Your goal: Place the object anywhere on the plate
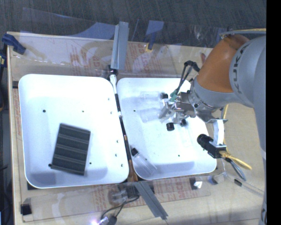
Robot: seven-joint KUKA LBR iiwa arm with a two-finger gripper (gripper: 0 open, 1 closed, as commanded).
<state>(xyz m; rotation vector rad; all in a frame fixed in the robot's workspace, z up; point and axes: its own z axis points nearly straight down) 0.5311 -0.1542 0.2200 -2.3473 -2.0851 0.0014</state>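
Clear plastic object (150,108) lies in the right bin (203,165), faint against the white floor, near the middle and toward the bin's far side. It appears to stretch roughly left to right, but its outline is too pale to tell which end points where. The gripper (172,112) hangs just beside its right end, touching or nearly so. I cannot tell whether the gripper is open or closed, or whether it has hold of anything. In the left bin (28,86), well apart, 1 dark ribbed plate (71,149) lies flat, its long axis running near to far, with the far end tilted slightly right.
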